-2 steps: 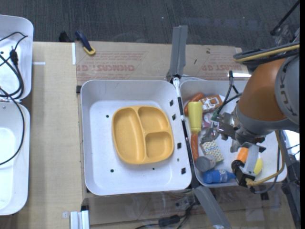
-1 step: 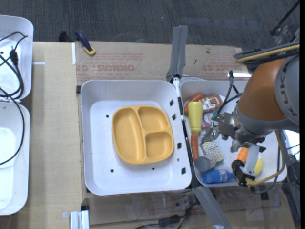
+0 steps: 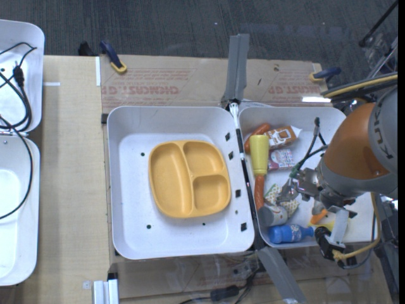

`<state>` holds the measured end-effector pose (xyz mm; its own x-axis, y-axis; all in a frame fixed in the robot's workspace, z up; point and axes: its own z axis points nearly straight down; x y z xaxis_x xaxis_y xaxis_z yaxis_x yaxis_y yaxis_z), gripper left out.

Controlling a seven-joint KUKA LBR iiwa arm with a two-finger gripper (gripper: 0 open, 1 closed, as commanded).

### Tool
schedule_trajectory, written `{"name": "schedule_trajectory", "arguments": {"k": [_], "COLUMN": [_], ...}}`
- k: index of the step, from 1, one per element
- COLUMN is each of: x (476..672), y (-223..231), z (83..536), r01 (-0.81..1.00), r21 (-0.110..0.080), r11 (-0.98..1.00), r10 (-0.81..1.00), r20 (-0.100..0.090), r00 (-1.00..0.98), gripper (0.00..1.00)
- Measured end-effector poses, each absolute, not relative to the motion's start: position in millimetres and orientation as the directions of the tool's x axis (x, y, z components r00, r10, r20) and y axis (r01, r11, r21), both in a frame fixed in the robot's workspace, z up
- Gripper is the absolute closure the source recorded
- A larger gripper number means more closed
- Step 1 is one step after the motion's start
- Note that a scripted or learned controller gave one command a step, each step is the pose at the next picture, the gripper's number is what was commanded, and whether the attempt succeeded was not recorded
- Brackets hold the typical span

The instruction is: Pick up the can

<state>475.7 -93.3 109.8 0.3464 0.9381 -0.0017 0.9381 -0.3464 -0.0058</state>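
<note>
The can [image 3: 273, 216], a small grey cylinder, lies on its side near the front left corner of the right bin [image 3: 329, 114]. My gripper [image 3: 290, 194] hangs low over the bin's middle, just up and to the right of the can, its tip above a patterned packet. The grey arm with its orange band [image 3: 357, 149] covers the right half of this bin. Nothing shows held in the gripper.
A blue bottle [image 3: 292, 234] lies just in front of the can. A yellow bottle [image 3: 259, 153], a red sausage [image 3: 259, 192] and snack packets [image 3: 282, 148] fill the bin's left and back. The left bin [image 3: 126, 170] holds a yellow divided plate [image 3: 188, 178].
</note>
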Motion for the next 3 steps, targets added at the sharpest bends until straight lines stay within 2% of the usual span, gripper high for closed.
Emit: {"name": "schedule_trajectory", "arguments": {"k": [1, 2, 3], "x": [561.8, 529.0, 529.5], "y": [-103, -67, -55], "z": [103, 268, 190], "r01": [0.937, 0.817, 0.712], "r21": [-0.002, -0.002, -0.005], "r11": [-0.351, -0.576, -0.702], "r10": [0.937, 0.817, 0.712], "r20": [-0.002, -0.004, -0.006], "r00": [0.351, 0.576, 0.702], "gripper": [0.00, 0.00, 0.00]}}
